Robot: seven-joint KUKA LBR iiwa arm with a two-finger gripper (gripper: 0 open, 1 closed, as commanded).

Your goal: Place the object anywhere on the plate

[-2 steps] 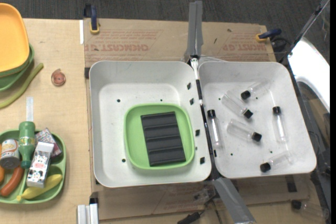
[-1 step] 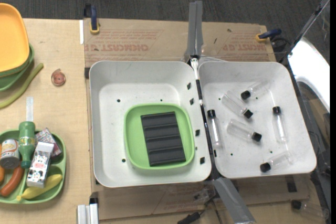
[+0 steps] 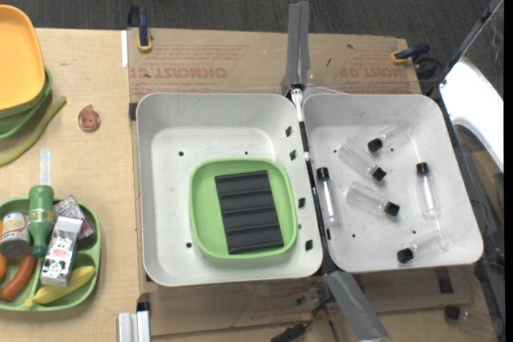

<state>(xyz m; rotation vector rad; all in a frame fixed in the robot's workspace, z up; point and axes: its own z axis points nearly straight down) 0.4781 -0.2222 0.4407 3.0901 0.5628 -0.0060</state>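
Note:
A green square plate [image 3: 204, 190] lies in the left white bin [image 3: 164, 132], toward its front. A black ridged rectangular object [image 3: 249, 211] rests flat on the plate, roughly centred and within its rim. The right white bin [image 3: 353, 251] holds several clear vials with black caps, among them one along its left wall [image 3: 325, 198], one at the back [image 3: 385, 140] and one near the front right [image 3: 420, 247].
Brown cardboard [image 3: 216, 64] lies under both bins. On the wooden table to the left sit an orange dish [image 3: 16, 60] and a green tray of toy food [image 3: 48, 262]. A white rounded body [image 3: 474, 104] stands at the right edge.

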